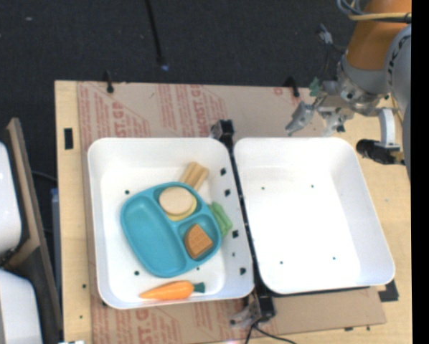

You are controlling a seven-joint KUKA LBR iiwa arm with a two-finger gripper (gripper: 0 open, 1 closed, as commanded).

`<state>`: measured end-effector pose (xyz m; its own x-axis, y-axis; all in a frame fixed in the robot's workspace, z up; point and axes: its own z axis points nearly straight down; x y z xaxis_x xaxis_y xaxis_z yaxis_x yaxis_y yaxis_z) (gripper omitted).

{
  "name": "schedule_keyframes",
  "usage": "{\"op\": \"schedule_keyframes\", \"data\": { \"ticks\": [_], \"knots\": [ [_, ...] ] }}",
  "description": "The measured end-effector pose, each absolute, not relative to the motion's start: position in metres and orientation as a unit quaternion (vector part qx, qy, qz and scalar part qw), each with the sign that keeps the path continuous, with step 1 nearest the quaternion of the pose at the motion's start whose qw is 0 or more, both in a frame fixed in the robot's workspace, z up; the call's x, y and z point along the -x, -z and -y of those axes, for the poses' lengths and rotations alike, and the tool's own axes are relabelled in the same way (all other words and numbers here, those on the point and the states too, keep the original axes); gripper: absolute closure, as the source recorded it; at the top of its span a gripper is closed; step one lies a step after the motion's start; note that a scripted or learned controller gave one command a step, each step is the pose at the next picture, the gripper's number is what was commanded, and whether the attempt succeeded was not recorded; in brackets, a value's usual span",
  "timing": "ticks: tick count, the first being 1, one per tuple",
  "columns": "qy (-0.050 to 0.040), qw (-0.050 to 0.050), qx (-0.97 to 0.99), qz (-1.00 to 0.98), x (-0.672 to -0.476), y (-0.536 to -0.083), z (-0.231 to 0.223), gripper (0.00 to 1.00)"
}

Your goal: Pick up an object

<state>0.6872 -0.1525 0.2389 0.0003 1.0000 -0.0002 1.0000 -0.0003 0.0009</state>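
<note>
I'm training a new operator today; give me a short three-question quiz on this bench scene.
1. True or false: the carrot lies in the left bin.
2. Which holds the round cracker? A) right bin B) blue tray C) bench
3. The gripper hangs above the back edge of the ____ bin.

Key: 1 true; 2 B; 3 right.
</note>
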Motion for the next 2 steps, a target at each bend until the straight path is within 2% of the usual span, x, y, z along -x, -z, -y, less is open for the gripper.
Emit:
{"op": "schedule_keyframes", "data": {
  "ticks": [1,2],
  "knots": [
    [0.0015,-0.002,-0.707,-0.707,-0.688,-0.176,0.157,0.00],
    [0.0005,0.000,-0.707,-0.707,-0.689,-0.150,0.149,0.00]
  ]
}}
